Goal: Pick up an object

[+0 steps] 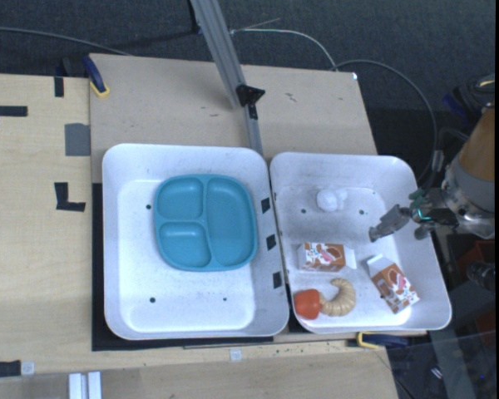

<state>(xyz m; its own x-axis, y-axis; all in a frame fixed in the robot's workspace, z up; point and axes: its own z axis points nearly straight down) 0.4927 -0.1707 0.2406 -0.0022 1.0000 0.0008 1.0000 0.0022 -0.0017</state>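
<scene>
Several objects lie in the right bin [416, 181]. A small white object [329, 199] rests near the back. A red and white packet [323, 256] lies in the middle, and a small carton [392, 283] lies at the front right. A tan croissant [342, 298] touches a red tomato-like piece [308, 304] at the front. My gripper [397, 232] hangs over the bin's right side, above and behind the carton. It is open, with nothing between its fingers [386, 224].
The left bin [125, 248] holds a blue divided plate [205, 222]. A slanted grey metal pole [224, 48] comes down to the back edge between the bins. Cables run behind the right bin.
</scene>
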